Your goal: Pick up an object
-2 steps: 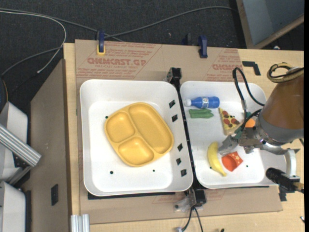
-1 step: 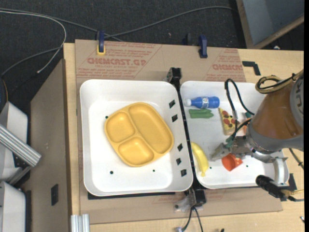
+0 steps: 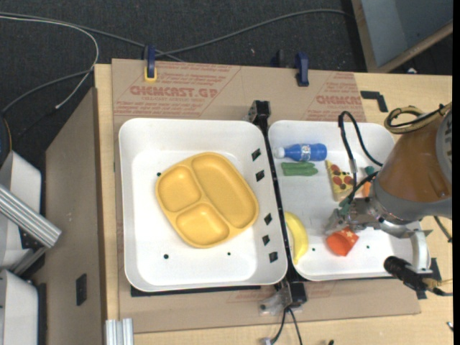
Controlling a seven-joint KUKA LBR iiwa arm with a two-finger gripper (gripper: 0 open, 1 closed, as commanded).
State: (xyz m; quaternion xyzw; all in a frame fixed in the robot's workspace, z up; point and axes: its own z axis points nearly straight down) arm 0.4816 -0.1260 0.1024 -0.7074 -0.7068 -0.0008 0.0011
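The right bin (image 3: pixel 316 268) holds a blue-and-white bottle (image 3: pixel 304 152), a green stick-shaped item (image 3: pixel 298 169), a pizza-slice toy (image 3: pixel 340 182), a yellow banana (image 3: pixel 297 236) by the left wall, and an orange-red toy (image 3: pixel 342 242). My gripper (image 3: pixel 346 219) reaches in from the right and hangs low over the bin, just above the orange-red toy and below the pizza slice. The wrist hides the fingertips.
The left bin (image 3: pixel 136 192) holds a yellow three-compartment tray (image 3: pixel 207 198). Black clips line the divider (image 3: pixel 269 192) between the bins. Cables run over the right bin's far right side. Two clamps sit on the cardboard's back edge.
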